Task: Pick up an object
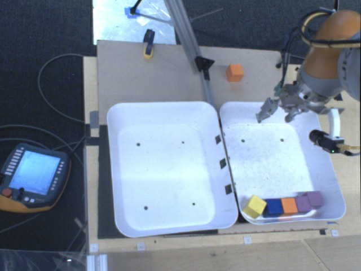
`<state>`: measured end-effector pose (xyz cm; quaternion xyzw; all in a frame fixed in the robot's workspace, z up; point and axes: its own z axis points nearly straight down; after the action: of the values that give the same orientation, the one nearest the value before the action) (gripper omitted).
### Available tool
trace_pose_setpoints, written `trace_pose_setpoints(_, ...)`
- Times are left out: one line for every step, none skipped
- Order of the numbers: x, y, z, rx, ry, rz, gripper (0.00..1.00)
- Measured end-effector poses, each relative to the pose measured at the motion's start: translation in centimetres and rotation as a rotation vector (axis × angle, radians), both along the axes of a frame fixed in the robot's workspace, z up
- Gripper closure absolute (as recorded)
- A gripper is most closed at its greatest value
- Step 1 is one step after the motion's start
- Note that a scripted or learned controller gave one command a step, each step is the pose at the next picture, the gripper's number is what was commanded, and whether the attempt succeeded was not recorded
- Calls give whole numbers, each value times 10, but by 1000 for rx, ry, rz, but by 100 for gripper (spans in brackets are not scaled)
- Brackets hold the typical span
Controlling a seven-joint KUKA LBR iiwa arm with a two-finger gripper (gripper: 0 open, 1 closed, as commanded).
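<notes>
Blocks, yellow (254, 206), blue (274, 207), orange (289, 205) and purple (310, 200), sit in a touching row along the right bin's (265, 151) near wall, probably light and rigid, best pinched across flat side faces; gripper (280, 112) hovers spread and empty at the far edge.

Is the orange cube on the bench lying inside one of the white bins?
No, the orange cube sits on the bench board beyond the right bin.

A: Both white bins (169, 114) look like smooth plastic, faintly glossy, speckled with grit.
B: And the bench (169, 78) reads as matt brown board, the pole (186, 30) as dull metal.
</notes>
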<state>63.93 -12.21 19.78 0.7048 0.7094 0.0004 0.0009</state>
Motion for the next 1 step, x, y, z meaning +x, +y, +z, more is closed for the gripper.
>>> trace_pose_setpoints(-55,-12,-95,2,10,-8,0)
